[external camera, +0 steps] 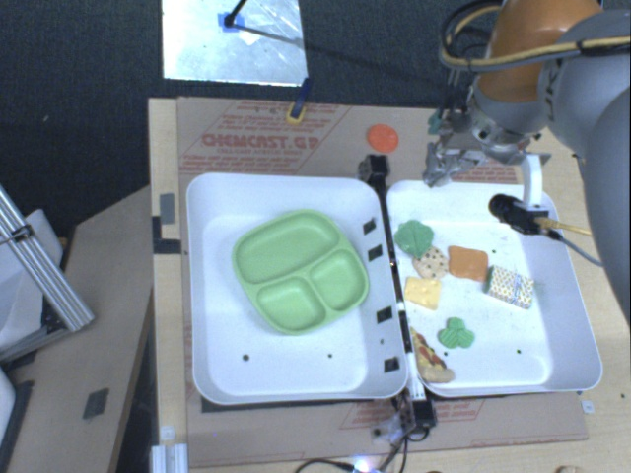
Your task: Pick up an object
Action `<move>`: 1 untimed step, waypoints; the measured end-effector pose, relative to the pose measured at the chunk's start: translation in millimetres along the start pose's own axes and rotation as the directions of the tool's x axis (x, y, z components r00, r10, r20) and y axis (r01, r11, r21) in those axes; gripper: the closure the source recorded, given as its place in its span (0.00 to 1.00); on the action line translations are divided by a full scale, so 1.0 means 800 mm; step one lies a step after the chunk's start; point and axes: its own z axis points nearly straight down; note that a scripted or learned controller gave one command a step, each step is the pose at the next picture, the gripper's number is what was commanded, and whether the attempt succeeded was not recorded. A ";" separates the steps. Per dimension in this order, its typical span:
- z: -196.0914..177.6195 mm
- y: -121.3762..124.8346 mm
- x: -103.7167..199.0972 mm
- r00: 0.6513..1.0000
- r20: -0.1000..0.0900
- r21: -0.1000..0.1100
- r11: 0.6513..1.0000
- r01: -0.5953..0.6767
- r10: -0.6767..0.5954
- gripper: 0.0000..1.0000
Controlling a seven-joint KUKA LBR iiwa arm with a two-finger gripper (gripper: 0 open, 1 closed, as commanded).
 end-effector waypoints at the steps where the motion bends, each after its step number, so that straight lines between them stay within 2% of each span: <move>1: 0.002 -0.003 0.006 1.000 0.001 0.003 1.000 -0.003 0.003 1.00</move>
